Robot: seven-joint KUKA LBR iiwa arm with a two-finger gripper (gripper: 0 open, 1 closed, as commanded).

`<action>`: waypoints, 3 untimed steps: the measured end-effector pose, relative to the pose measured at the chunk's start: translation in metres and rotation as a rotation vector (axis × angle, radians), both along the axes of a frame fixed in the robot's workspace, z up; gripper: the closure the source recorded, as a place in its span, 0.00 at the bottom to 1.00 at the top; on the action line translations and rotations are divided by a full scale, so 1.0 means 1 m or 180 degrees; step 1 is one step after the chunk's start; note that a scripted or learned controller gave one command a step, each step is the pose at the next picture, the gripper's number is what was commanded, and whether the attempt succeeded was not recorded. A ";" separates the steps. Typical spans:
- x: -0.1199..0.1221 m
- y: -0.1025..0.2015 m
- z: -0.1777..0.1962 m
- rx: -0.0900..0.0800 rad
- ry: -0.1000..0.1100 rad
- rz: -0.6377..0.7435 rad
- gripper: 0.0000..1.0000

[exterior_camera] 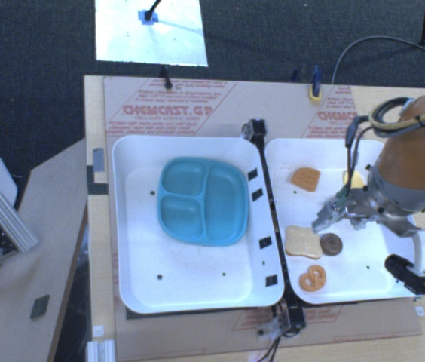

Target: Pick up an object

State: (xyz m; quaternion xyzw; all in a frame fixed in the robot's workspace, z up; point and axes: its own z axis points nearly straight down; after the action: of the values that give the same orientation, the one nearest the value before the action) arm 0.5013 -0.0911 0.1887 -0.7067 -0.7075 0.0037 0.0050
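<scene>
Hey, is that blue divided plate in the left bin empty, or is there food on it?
Empty. The blue plate shows three bare compartments; the food pieces lie in the right bin.

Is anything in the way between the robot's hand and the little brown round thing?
Nothing visible blocks it. The hand hangs just above the brown round piece in the right bin. The bread slice lies close beside it on the left, not between them.
</scene>
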 end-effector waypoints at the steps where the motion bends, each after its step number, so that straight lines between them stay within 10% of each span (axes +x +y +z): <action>1: 0.003 0.000 0.006 -0.0004 -0.0040 0.0008 0.00; 3: 0.009 -0.002 -0.099 -0.0023 -0.0098 -0.0011 0.00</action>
State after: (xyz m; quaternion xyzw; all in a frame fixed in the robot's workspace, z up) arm 0.5106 -0.0931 0.0893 -0.7078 -0.7063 -0.0046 -0.0084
